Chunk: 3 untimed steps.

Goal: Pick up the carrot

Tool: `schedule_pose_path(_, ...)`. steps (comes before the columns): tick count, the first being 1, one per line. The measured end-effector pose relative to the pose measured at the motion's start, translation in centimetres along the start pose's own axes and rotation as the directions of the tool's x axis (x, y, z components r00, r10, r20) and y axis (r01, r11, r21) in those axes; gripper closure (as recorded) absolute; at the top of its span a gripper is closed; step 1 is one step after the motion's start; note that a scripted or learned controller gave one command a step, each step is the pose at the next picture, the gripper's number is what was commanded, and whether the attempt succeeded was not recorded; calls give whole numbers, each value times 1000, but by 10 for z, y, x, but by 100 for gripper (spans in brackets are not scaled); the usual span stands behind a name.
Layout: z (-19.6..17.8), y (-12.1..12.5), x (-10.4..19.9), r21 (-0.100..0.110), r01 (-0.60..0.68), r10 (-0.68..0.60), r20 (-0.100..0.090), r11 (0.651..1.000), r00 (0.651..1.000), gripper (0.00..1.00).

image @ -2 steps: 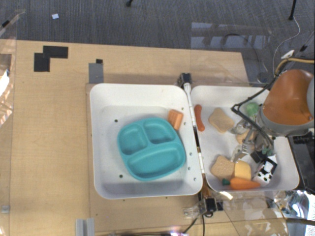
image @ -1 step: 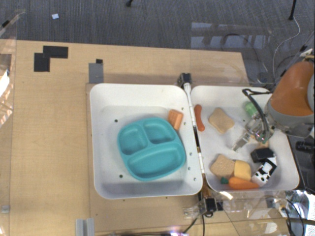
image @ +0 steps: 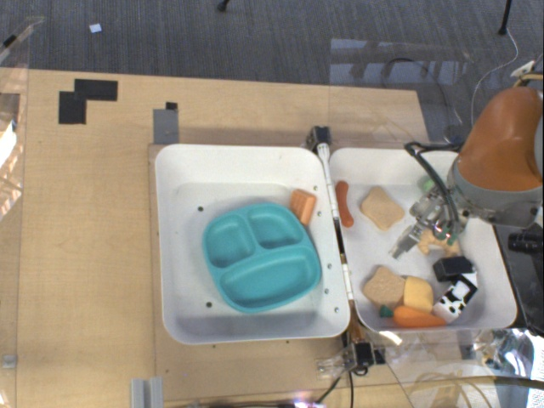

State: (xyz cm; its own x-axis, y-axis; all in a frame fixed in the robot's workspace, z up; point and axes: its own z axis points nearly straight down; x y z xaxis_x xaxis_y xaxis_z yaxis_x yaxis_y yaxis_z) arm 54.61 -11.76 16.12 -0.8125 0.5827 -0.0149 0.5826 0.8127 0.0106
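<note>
The carrot (image: 418, 317) lies flat at approx. 6 o'clock in the right-hand bin (image: 367, 249), set lengthwise along the near wall w/ its green end toward 9 o'clock. It is hemmed in. A yellow cheese block (image: 417, 293) is pressed against it at 12 o'clock, a bread slice (image: 383, 286) sits at its 10–11 o'clock, and a cow-patterned toy (image: 461, 296) at its 2 o'clock.

The gripper (image: 410, 241) is held over the bin's middle, at 12 o'clock from the carrot and well apart from it. Nothing is seen in its grasp, and how far the jaws are open cannot be told.

This is probably the approach stage, so a shift toward 6 o'clock is needed. Given the crowding, a grip across the carrot's narrow width is favoured, though little room is left by wall and cheese.
</note>
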Motion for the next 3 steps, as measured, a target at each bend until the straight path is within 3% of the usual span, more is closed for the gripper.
schedule_pose_path(1,27,-1,-34,2,368,-368,-5,930,930,0)
schedule_pose_path(2,25,-15,-57,2,491,-491,-2,871,871,0)
schedule_pose_path(3,-41,-11,3,2,535,-535,0,845,845,0)
